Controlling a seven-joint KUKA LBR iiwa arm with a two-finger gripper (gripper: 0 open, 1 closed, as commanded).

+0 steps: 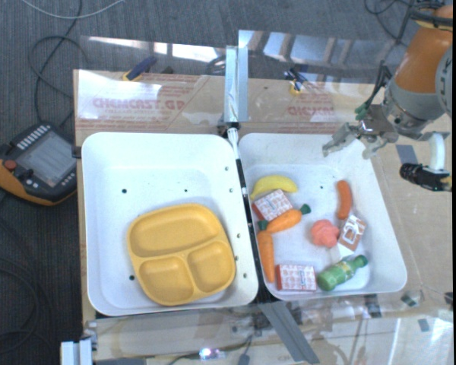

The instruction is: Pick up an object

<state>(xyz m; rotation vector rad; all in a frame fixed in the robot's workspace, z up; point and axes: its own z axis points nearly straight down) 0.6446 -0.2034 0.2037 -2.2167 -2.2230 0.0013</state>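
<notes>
gripper (pixel 356 136): fingers spread, nothing held, over right bin (pixel 387 204) far edge
toys: clustered toward near edge, likely awaiting a pick

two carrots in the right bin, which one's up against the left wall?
The plain carrot, lying lengthwise along the right bin's left wall. The other carrot, with a green tip, lies slanted farther in, below the banana.

Both bins (pixel 159 147) are seen as smooth white plastic with a slight sheen. The yellow tray (pixel 181 253) looks matt plastic. The floor (pixel 30 59) is covered in rough grey carpet.
</notes>
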